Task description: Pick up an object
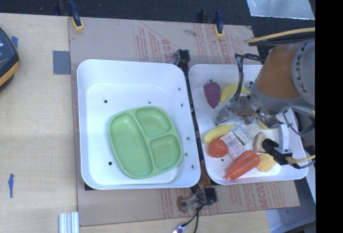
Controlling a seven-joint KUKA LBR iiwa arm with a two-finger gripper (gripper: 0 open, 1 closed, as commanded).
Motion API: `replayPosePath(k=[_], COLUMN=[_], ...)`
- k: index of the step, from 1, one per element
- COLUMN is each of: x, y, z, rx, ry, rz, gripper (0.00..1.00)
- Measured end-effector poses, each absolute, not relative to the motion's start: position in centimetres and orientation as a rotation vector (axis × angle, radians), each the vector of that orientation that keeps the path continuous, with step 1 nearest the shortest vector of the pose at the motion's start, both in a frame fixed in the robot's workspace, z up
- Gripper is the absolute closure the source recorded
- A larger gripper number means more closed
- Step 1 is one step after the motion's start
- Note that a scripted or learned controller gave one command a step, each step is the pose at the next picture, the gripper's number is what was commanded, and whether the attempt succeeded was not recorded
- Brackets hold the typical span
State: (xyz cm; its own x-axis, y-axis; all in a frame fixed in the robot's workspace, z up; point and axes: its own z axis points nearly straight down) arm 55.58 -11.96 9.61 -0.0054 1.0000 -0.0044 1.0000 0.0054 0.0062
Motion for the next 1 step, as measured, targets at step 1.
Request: replayPosePath(k=[1], x=[52.55], y=[-9.91], z=[9.64], rx=[2.207], ry=[2.216], rz=[0.007], gripper=[0.00])
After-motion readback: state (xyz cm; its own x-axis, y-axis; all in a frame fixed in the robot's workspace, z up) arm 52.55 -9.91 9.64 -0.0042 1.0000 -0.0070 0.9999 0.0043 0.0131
